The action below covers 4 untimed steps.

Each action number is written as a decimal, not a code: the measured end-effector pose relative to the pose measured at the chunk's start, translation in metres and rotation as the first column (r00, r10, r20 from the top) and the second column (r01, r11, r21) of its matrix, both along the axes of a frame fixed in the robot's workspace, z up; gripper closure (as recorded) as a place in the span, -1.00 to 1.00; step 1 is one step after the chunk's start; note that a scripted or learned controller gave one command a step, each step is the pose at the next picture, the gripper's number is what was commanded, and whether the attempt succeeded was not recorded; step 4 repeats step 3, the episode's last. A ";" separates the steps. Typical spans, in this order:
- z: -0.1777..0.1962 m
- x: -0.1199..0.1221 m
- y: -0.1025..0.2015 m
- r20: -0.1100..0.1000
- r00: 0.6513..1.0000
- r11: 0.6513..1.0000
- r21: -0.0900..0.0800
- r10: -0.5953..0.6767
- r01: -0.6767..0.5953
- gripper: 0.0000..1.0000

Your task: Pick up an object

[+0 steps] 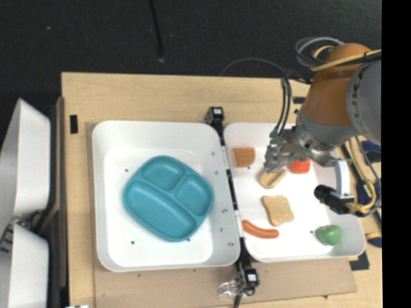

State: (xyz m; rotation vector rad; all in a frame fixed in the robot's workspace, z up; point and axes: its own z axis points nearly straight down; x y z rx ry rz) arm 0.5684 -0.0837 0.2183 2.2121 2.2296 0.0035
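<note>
The grey two-finger gripper (276, 162) hangs low over the tan oblong bread-like piece (272, 178), which lies at twelve o'clock from the toast slice (277, 210); whether it grips, I cannot tell. Nothing looks lifted yet.

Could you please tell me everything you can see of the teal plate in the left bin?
The teal plate is a rounded, squarish divided dish that looks like plastic, with three compartments: one large one and two smaller ones toward its upper right. It lies flat, right side up and turned at an angle, near the middle of the left bin. Its compartments hold nothing, and only the bin floor touches it. The gripper is over the right bin, well apart from it.
</note>
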 end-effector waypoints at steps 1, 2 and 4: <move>-0.005 0.018 0.045 -0.001 1.000 1.000 0.000 -0.001 0.001 1.00; -0.006 0.039 0.090 0.000 1.000 1.000 0.000 -0.001 0.001 1.00; 0.001 0.062 0.147 0.001 1.000 1.000 0.001 0.000 0.000 1.00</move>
